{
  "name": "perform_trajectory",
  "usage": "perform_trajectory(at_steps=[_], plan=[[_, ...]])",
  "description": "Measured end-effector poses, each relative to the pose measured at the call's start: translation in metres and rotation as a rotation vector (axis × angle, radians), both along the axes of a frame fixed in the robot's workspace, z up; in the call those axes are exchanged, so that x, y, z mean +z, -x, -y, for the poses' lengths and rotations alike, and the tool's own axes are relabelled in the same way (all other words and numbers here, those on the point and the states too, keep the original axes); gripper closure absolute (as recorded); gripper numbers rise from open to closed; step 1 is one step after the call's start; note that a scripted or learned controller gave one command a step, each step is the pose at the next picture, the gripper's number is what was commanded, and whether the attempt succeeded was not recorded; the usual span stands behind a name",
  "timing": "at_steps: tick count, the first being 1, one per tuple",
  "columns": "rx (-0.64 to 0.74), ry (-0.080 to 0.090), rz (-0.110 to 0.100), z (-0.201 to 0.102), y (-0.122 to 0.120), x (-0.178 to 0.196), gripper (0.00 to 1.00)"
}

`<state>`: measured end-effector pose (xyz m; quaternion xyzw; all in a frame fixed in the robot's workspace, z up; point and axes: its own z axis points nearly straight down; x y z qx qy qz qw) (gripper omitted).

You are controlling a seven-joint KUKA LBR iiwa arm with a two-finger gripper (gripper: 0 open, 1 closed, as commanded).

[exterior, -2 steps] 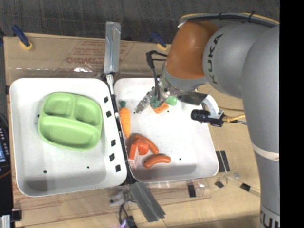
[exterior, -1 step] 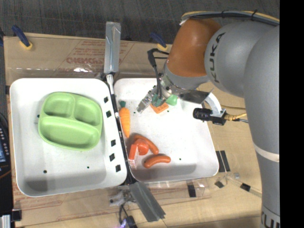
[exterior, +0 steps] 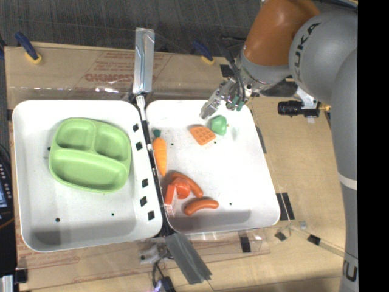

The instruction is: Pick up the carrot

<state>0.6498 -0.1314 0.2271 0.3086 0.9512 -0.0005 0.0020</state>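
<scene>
Nothing is done yet: my gripper point(exterior: 214, 107) hangs released and bare near the right bin's point(exterior: 255, 187) far edge, while the carrot point(exterior: 160, 154) lies untouched by the divider.

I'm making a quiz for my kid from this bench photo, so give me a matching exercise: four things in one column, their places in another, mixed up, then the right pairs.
Things:
1. carrot
2. green divided plate
3. waffle piece
4. sausage

Places:
A. near the front edge of the right bin
B. in the left bin
C. along the right bin's left wall
D. just left of the small green toy

Pairs: 1-C, 2-B, 3-D, 4-A
</scene>
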Motion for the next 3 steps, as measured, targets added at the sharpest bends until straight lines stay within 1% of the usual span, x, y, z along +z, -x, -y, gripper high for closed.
perform_trajectory(at_steps=[1,2,3], plan=[[0.398,-0.001,-0.004,-0.035,0.020,-0.041,1.00],[0.719,-0.001,-0.005,-0.058,0.052,-0.035,1.00],[0.779,-0.001,-0.005,-0.095,0.049,-0.035,1.00]])
